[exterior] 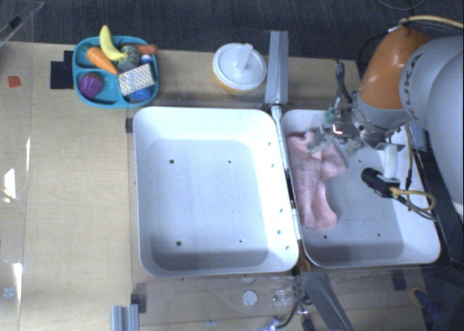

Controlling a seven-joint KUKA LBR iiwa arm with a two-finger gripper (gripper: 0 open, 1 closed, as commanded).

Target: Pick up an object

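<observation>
One limp pink cloth (313,181) lay along the nine o'clock side of the right white bin (377,250). The gripper (335,134) sat at its twelve o'clock end, grip state impossible to tell. Probably light and floppy; pinch a raised fold.

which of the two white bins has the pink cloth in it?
The right bin, the one under the gripper. The pink cloth lies along its left side; the left bin next to it holds no cloth.

Grey robot arm (435,76) with an orange band (388,65)
Black and yellow cables (406,193) trail beside its metal wrist.
</observation>
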